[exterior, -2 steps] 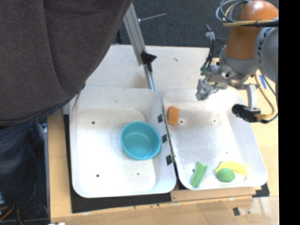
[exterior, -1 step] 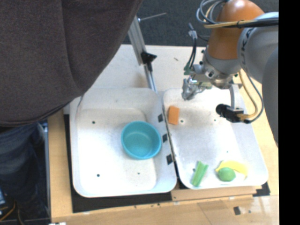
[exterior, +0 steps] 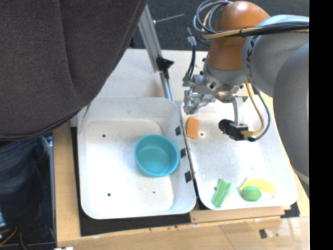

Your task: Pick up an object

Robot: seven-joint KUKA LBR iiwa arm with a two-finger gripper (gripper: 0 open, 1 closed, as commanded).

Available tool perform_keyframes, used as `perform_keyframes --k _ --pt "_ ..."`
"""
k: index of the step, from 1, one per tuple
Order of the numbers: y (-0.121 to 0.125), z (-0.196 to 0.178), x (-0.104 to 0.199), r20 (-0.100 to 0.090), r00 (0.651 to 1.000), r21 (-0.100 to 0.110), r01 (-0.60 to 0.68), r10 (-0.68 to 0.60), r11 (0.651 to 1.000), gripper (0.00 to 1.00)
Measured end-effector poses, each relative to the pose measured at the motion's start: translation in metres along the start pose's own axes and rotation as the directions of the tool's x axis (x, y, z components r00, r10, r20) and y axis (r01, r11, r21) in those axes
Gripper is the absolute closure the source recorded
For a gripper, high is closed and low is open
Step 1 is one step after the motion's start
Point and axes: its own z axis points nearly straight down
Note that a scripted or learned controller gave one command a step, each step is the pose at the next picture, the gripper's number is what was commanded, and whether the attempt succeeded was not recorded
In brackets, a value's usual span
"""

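Camera view: gripper above orange block, grip state I cannot tell. I judge block light, stiff; pinch its long sides.

From my feed, the left white bin holds a blue round bowl toward its right side. In the right white bin, a small orange block lies near the dividing edge at the back, below the gripper. At that bin's front sit a green stick and, right of it, a green ball touching a yellow banana-shaped piece.
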Motion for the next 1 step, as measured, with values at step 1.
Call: perform_keyframes --k 1 --pt "-0.0246 -0.0118 0.0461 -0.001 1.000 0.000 0.000 0.000 1.000 1.00"
